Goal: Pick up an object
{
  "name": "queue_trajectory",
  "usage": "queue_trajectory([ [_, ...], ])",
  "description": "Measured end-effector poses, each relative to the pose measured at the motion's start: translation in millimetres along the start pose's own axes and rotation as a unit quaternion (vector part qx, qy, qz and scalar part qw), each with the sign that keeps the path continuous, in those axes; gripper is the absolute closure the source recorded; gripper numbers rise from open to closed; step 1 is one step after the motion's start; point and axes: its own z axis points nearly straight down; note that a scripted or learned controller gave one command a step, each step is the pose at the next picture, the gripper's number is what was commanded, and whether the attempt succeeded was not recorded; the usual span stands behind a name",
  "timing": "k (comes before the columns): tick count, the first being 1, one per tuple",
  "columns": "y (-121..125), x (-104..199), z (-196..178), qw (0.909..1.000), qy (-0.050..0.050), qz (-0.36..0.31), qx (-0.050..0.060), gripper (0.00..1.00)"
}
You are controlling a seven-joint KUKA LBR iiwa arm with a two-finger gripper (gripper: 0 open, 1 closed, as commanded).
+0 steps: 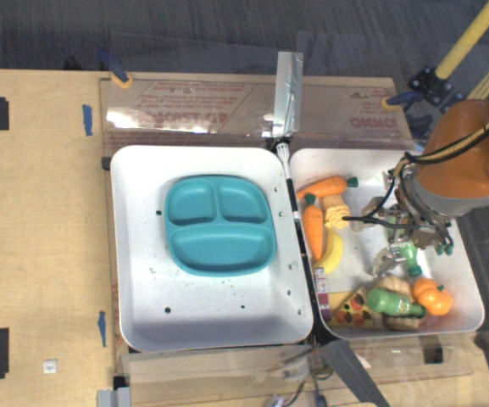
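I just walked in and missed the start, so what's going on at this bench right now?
A grey robot arm with an orange band reaches from the right into the right bin, which holds toy food: two carrots, a banana, corn and an orange. Its gripper hangs low over the pile, with nothing clearly held. The left bin holds a teal divided plate.

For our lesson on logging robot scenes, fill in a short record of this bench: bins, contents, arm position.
left bin: holds a teal divided plate
right bin: toy food, including two carrots, a banana, a pizza slice
arm: over the right bin
tool: low among the toy food, grip unclear
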Motion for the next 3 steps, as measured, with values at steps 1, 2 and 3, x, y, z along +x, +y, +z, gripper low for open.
queue_trajectory([
  [1,58.2,-26.8,-0.2,0.9998,-0.001,0.020,-0.001,0.00],
  [2,-13.8,32.2,-0.4,0.9976,0.001,0.070,0.002,0.00],
  [3,-68.5,71.1,-0.3,0.9904,-0.002,0.138,0.002,0.00],
])
